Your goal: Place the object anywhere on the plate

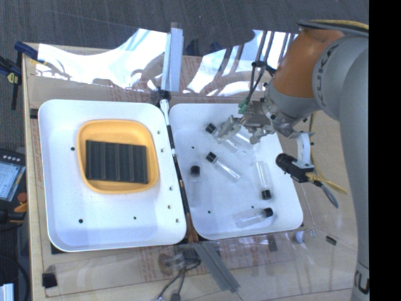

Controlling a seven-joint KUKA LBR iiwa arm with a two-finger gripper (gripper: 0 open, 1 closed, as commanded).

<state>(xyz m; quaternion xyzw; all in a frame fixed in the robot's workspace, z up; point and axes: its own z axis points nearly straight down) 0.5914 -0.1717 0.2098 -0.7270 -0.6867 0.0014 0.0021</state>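
Hovering gripper (pixel 241 125) near right bin's (pixel 285 221) far edge, above vials (pixel 223 168)

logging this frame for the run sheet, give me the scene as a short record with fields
left bin: holds a yellow plate with a dark ribbed insert
right bin: several clear vials with black caps, scattered
vial examples: one mid-bin, one upright-lying at right, one near front edge
loose cap: lying apart from the vials
gripper: over the back of the right bin, among vials
held object: cannot tell
plate contents: no vial on it
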